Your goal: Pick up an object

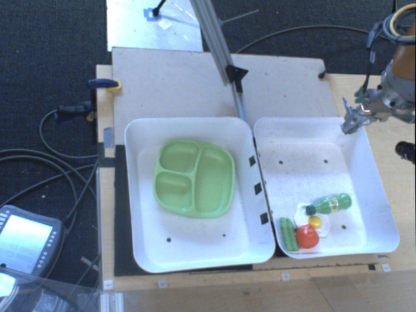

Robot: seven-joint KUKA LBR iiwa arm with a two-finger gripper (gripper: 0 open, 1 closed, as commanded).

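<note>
While the jaws point(351, 121) are hanging over the far right rim of the right bin point(292, 142), we are seeing nothing between them, and we cannot tell how far apart they are standing. We are finding the objects lying together in that bin's near corner: a green bottle point(330, 204), a red tomato point(307, 237), a green pod point(288, 234) and a fried egg point(316, 223). A green divided plate point(195, 178) is resting in the left bin point(140, 207) on the tabletop point(169, 83).

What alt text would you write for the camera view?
The grey arm's pincer hovers at the right white bin's far edge; a green plastic bottle, red tomato and fried egg lie near its front. A green divided plate sits in the left bin.
</note>
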